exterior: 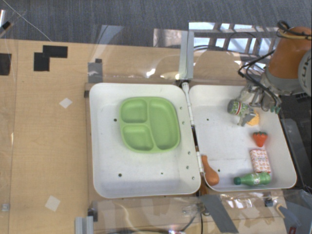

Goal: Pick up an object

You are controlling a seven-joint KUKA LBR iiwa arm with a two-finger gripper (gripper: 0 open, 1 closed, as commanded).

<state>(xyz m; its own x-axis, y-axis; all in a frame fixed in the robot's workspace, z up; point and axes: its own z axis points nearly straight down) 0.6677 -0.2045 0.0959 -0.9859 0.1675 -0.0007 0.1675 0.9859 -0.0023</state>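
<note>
Camera view | claw (248, 112) state: cannot tell | small can (236, 107) touching at its 9 o'clock | yellow piece (253, 119) at 5 o'clock

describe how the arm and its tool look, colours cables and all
The arm comes in at the view's upper right: a rounded orange band above a grey wrist section, with black cables looping down its left side. Below sits the tool, a small cluster of grey and dark metal parts; its finer details are too small to make out.

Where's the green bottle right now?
The green bottle lies on its side near the front edge of the right bin in the camera view, just below the pink box and right of the orange drumstick-shaped toy.
</note>
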